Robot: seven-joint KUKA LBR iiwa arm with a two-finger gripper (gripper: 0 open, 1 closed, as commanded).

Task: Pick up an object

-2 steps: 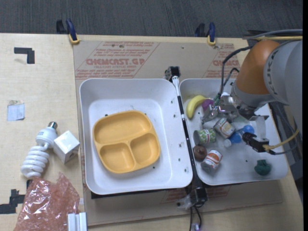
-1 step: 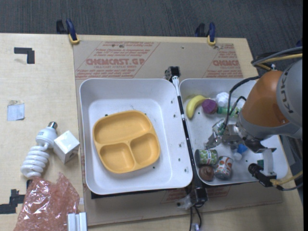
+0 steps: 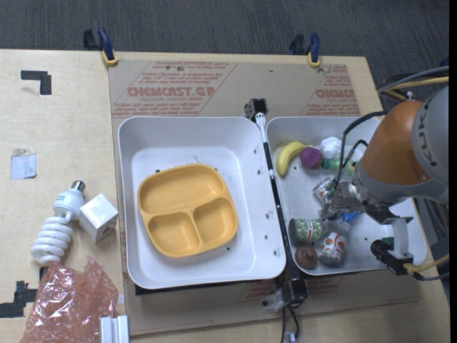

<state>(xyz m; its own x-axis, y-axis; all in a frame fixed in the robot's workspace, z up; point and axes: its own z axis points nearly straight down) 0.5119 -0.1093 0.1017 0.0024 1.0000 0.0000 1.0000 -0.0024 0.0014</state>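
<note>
We found the arm point(image 3: 400, 148) over the right bin point(image 3: 285, 131), the gripper point(image 3: 341, 204) low among small cans; whether it held anything we could not tell. The left bin point(image 3: 132, 213) bore a yellow tray point(image 3: 187, 209). The green can point(image 3: 307, 229) looked light, rigid, slippery; best pinched across its sides.

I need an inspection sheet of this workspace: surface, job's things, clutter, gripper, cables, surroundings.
Surface: wooden bench with a cardboard sheet under two white bins.
Job's things: right bin holds a banana, a purple item, small cans and other small items.
Clutter: yellow tray in the left bin; bulb, white cube and pink wrap on the bench.
Gripper: gripper low over the right bin's items; grasp cannot be told.
Cables: cables by the arm.
Surroundings: grey carpet.
</note>
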